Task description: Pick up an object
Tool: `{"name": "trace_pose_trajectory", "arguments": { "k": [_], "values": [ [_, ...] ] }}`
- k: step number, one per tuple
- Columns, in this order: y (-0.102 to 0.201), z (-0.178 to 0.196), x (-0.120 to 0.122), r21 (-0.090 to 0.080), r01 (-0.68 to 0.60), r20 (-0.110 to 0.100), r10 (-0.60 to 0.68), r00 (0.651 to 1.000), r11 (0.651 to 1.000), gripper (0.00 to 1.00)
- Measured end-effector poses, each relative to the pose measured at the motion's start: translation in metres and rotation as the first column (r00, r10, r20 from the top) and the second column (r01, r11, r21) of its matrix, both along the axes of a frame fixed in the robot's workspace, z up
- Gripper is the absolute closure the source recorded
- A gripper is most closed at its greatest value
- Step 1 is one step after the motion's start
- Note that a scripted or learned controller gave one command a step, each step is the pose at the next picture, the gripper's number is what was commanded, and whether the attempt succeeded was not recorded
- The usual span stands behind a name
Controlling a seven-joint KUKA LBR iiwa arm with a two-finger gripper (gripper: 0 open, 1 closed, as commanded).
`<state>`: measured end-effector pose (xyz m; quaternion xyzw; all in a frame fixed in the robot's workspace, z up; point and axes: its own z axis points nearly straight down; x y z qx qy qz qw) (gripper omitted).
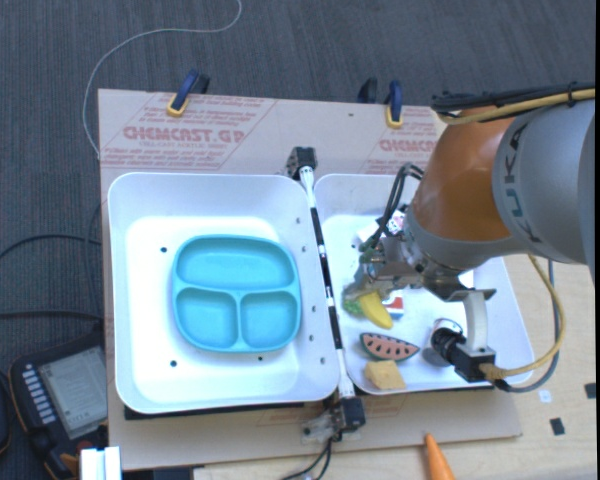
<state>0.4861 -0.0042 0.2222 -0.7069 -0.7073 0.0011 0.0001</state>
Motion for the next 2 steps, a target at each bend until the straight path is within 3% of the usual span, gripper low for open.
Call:
{"name": "trace_pose_trajectory", "arguments": {
  "k": [2],
  "values": [
    [-0.0003,0.0193,0.0015,-0.001,-0.001,0.001,0.001,1.0,1.0,1.0]
  ]
}}
